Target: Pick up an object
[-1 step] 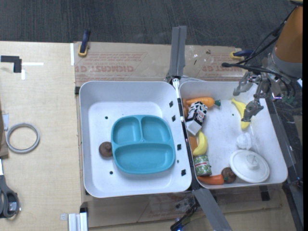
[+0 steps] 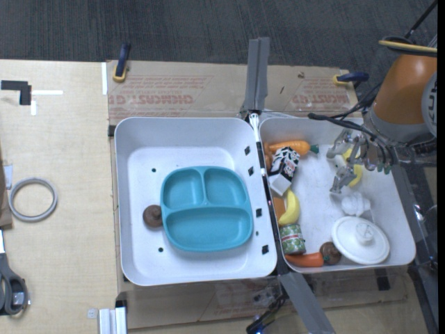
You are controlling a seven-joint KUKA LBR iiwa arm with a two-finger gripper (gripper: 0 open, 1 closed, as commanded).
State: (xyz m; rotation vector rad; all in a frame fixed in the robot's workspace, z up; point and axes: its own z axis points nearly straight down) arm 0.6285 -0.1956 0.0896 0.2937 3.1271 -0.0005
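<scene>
Your claw [image 2: 345,164] hangs over the right bin [image 2: 403,207], fingers apart around a small yellow object [image 2: 355,176], though a firm grip is unclear. Just below lies one white lid [image 2: 360,240]. The left bin [image 2: 132,207] holds one teal divided plate [image 2: 206,208].

Smooth white plastic bins [image 2: 132,207], faintly glossy. Matt teal plastic tray [image 2: 206,209]. Glossy white lid [image 2: 360,240]. Pale wood-grain bench [image 2: 55,256], matt. Brown cardboard [image 2: 181,92] with red print. Shiny orange band [image 2: 410,82]. Bare metal gripper [image 2: 343,169]. Grey tape ring [image 2: 31,199], dull.
</scene>
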